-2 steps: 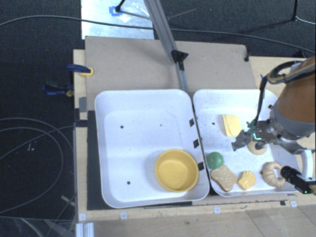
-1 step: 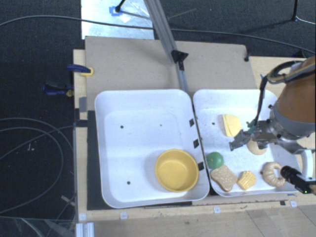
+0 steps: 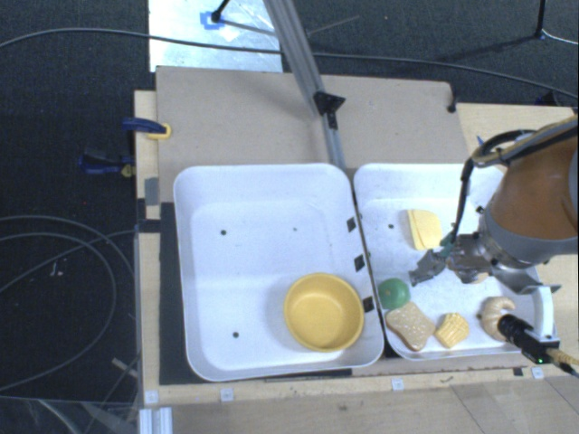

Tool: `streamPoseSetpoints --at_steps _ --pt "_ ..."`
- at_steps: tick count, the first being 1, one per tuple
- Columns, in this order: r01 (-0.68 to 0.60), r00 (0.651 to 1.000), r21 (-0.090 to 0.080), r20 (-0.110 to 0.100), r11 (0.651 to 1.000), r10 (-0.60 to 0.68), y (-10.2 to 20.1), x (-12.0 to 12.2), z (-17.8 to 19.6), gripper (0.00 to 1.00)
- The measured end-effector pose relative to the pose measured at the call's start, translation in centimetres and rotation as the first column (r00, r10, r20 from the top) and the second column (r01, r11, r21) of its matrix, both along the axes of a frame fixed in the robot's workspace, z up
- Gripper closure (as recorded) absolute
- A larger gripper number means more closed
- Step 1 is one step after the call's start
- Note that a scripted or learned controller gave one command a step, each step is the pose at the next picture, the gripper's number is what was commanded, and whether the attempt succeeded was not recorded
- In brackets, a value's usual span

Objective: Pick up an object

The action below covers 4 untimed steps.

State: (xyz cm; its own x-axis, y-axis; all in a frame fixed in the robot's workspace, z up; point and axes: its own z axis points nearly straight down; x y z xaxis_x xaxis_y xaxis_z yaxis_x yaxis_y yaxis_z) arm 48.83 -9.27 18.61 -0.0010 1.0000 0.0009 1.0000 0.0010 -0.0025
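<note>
Right bin (image 3: 380,183) holds the candidates: a pale yellow wedge like cheese (image 3: 422,229) toward the back, a small green ball (image 3: 393,291) near the dividing edge, a tan bread-like slice (image 3: 410,325) and a yellow ridged piece (image 3: 452,330) along the front wall, and a beige curled piece (image 3: 495,313) at the far right. Left bin (image 3: 226,197) carries only a yellow bowl (image 3: 324,310) at its front right.

Hand (image 3: 432,268) hangs low over the right bin, between wedge and ball, touching neither by the look of it. Fingers too dark and small to read: cannot tell how far apart, and nothing visible between them.

Probably light toy food, hollow plastic or foam, stiff enough to pinch. Ball likely to roll and slip out of a pinch; best taken across its middle. Wedge offers flat sides, the easier hold. Bread slice lies flat, so only its thin edges are open to a pinch.

No brands, labels or legible writing anywhere.
</note>
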Motion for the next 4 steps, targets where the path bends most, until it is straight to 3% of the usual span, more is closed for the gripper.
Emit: streamPoseSetpoints --at_steps 2,3,4 --pt "0.000 1.000 0.000 -0.001 1.000 0.000 0.0 -0.5 -9.6 0.00" --pt "-0.001 1.000 -0.001 0.005 1.000 0.001 0.0 -0.3 -8.2 1.00" --pt "-0.004 1.000 -0.002 0.009 1.000 0.004 0.2 0.1 -3.9 1.00"
